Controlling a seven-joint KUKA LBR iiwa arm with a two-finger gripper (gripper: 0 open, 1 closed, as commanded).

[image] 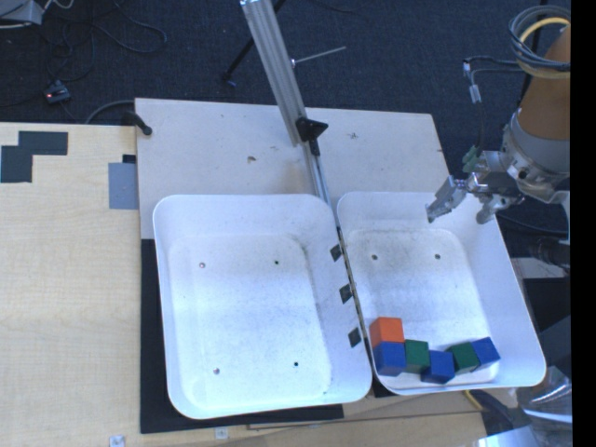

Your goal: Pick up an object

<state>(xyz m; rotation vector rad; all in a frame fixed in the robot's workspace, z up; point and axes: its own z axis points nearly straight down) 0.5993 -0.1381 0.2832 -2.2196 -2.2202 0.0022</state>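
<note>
Gripper [463, 198] spread and empty, up at the far edge of the right bin [507, 277], well apart from the blocks [430, 353] huddled at its near wall. Packed touching, so likely to jam fingers, nudge neighbours, or close on nothing.

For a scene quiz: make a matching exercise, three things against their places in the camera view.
Things:
1. orange block
2. gripper
3. left bin

Places:
A. above the right bin's far right corner
B. left of the divider, beside the right bin
C. in the right bin near its front left corner, touching a blue block

Pairs: 1-C, 2-A, 3-B
</note>
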